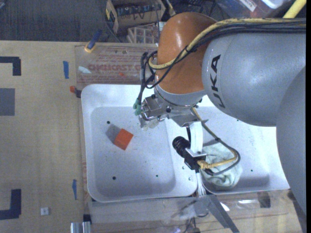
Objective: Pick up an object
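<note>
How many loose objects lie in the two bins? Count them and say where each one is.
3. An orange block and a grey block touching it lie in the left bin; a pale cloth lies in the right bin. The arm may hide others.

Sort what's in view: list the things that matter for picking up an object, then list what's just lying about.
For the job:
- orange block in the left bin
- grey block touching it
- pale cloth in the right bin
- gripper above the left bin

Lying about:
- blue tape marks on the bench
- cardboard box behind the bench
</note>
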`<state>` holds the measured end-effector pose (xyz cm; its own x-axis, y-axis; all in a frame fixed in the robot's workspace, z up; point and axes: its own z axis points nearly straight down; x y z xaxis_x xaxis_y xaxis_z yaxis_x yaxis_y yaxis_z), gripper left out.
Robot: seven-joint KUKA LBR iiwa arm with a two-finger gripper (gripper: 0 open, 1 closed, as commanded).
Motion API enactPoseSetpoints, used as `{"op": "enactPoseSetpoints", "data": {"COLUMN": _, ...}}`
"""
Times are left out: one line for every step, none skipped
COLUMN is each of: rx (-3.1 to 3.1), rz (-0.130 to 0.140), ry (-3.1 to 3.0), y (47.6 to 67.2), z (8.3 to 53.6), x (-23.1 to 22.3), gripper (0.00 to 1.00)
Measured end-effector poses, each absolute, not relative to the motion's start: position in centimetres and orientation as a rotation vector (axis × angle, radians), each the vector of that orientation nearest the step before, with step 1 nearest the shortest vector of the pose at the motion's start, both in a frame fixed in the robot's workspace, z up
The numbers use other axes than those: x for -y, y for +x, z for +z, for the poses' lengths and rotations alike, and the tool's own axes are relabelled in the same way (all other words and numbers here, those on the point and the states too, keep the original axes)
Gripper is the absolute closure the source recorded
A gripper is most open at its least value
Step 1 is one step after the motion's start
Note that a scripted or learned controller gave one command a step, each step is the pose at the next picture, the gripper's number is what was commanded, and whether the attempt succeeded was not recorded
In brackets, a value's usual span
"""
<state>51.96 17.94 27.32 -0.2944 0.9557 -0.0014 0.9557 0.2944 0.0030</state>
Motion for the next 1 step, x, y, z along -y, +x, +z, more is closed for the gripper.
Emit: {"op": "enactPoseSetpoints", "data": {"rx": -2.518, "rz": 0.001, "ry": 1.875, "y": 55.52, "z": 23.31, "x": -18.52, "gripper": 1.00}}
